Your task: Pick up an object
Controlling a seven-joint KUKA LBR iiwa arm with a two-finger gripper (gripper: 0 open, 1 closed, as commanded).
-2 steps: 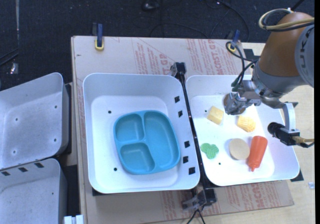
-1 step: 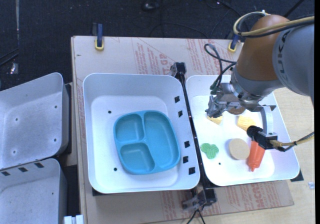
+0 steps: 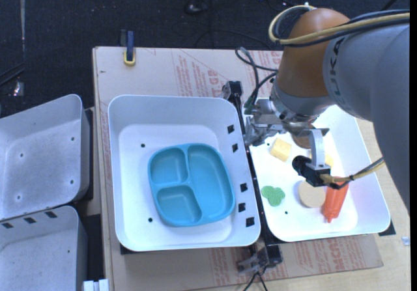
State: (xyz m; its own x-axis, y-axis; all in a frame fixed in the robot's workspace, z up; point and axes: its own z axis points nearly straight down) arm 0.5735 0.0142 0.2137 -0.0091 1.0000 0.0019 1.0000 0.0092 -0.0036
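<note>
Count by kind. Bins: 2.
Right bin, the one the gripper is over, holds:
- 1 yellow block, just beside the gripper
- 1 green piece
- 1 tan disc
- 1 orange carrot, farthest from the gripper

Left bin, off to the gripper's side, holds 1 blue three-compartment plate.
Loose items: 5.

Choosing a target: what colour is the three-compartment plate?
Light blue; the camera view shows the plate clearly, lying flat in one white bin.

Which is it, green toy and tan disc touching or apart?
Apart: the camera view shows bare floor of the right bin between the green toy and the tan disc.
</note>
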